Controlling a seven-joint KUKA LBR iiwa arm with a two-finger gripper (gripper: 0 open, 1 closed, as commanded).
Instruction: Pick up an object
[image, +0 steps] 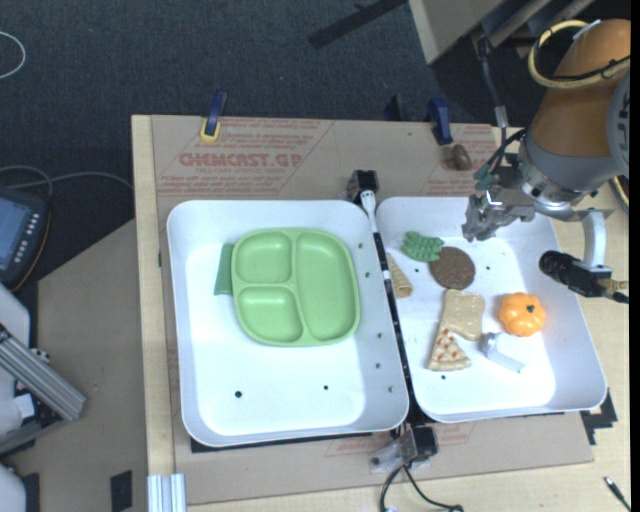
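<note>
The right bin holds several toy foods: a green leafy piece, a brown round cookie, a tan cone, a cracker slab, a pizza slice, an orange pumpkin and a small grey-white piece. My gripper hangs over the bin's back part, just above and right of the cookie, fingers pointing down. Nothing shows between them.
The left bin holds a green three-compartment plate with a darker green piece under its left edge. A black divider runs between the bins. Clamps sit on the cardboard at the back.
</note>
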